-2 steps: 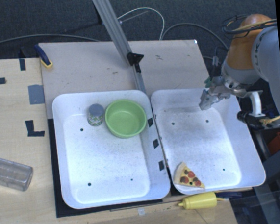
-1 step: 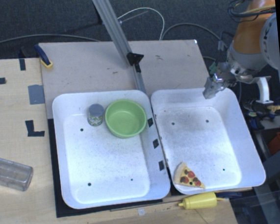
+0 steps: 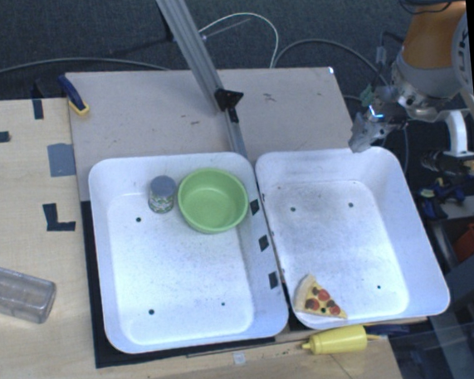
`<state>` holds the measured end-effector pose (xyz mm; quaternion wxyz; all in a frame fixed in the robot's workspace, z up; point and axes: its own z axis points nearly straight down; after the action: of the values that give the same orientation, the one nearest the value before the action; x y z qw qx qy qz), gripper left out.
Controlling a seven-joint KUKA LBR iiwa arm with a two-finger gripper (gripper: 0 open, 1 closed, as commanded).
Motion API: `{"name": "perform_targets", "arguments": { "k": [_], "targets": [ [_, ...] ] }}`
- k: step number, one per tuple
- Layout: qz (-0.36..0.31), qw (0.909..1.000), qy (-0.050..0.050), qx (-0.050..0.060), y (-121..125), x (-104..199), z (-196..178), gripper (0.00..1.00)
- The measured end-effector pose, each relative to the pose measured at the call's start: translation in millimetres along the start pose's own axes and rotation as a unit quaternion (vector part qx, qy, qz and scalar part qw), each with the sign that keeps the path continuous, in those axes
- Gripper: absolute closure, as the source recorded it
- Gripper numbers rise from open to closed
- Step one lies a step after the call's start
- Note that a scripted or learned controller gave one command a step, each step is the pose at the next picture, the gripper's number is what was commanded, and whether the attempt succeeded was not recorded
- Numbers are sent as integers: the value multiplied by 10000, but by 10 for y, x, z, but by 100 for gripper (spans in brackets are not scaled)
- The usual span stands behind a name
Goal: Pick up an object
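Pizza slice [image 3: 318,298] lies well apart from the jaws.

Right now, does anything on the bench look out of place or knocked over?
Yes. A yellow bottle lies on its side outside the bins, against the right bin's near rim. A clear container also lies tipped on the bench at far left.

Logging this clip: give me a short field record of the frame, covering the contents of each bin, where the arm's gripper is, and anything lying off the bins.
left bin: green bowl, small can beside it, at the far side
right bin: toy pizza slice, near-left corner
gripper: over the right bin's far-right corner, nothing seen in it
off the bins: yellow bottle on its side at the near edge; clear plastic container at the left
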<state>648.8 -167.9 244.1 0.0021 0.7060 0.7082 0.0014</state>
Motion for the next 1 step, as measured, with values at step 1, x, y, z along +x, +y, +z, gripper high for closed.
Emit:
{"name": "perform_targets", "arguments": {
  "k": [1],
  "targets": [
    [4, 10000, 0, 6, 12, 4, -395, 100]
  ]
}}
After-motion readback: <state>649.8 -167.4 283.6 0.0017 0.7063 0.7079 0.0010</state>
